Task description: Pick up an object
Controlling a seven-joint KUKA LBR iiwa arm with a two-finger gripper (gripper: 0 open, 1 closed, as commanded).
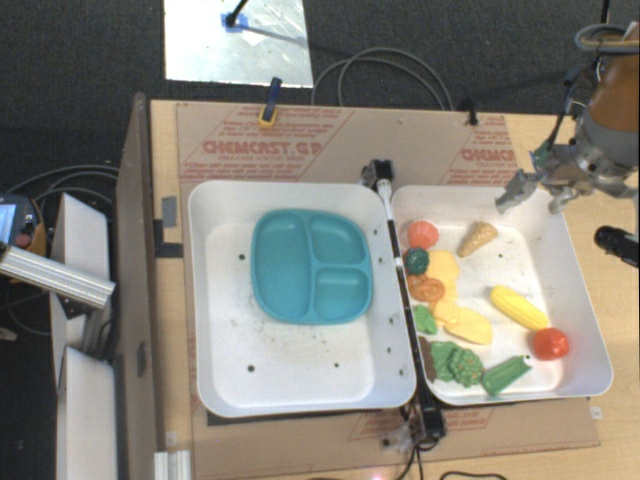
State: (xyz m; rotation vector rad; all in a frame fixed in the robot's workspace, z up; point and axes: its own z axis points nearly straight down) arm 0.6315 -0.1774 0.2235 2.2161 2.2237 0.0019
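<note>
Bright, even overhead light; glare on the foil sheet point(238, 26); soft shadows; slightly grainy, mildly blurred focus.

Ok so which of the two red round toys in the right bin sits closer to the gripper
The red ball at the bin's upper left, beside the tan cone. The other, the tomato, lies at the lower right by the yellow corn, farther from the gripper.

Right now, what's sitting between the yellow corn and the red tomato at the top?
In the camera view, the tan croissant-like piece lies roughly between the corn and the upper red tomato, a little above that line.
</note>
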